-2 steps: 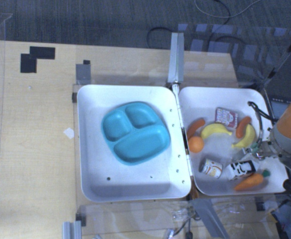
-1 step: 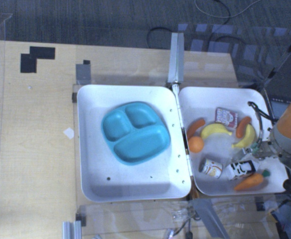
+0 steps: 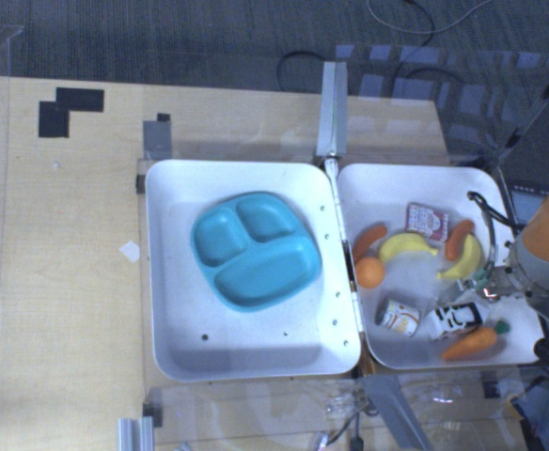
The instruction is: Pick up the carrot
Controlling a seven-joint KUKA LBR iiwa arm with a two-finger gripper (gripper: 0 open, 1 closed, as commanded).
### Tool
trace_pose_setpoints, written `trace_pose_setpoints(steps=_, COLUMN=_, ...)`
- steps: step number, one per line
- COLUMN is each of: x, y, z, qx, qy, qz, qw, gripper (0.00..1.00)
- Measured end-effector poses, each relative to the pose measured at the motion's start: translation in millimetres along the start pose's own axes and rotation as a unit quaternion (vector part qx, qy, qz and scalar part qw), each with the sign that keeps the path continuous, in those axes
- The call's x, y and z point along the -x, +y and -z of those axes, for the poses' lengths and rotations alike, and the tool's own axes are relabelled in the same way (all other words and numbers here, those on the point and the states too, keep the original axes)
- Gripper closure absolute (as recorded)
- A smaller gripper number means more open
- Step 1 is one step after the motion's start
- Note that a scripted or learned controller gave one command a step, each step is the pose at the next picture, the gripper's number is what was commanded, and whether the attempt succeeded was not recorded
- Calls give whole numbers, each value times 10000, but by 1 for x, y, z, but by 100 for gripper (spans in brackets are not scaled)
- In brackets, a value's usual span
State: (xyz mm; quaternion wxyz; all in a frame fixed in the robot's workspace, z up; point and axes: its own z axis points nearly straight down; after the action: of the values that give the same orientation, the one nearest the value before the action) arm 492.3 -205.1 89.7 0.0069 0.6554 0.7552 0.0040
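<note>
The carrot (image 3: 470, 343), orange with a green stub at its right end, lies near the front right corner of the right bin (image 3: 444, 175). The arm comes in from the right edge with its orange band over the bin's right rim. Its gripper (image 3: 487, 287) hangs low over the right side of that bin, just behind a black-and-white object (image 3: 457, 317) and a short way behind the carrot. Nothing of the carrot is at the gripper.
The right bin also holds two yellow bananas (image 3: 408, 246), an orange (image 3: 369, 272), two reddish-orange oblong pieces (image 3: 369, 239), a pink packet (image 3: 426, 219) and a small can (image 3: 399, 318). A blue divided plate (image 3: 256, 249) lies in the left bin (image 3: 176, 346).
</note>
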Motion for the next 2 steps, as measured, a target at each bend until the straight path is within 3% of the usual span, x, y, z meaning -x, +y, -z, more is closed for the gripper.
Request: trace_pose_setpoints(steps=2, x=0, y=0, z=0, qx=2, qy=-7, qz=272, qw=9996, gripper=0)
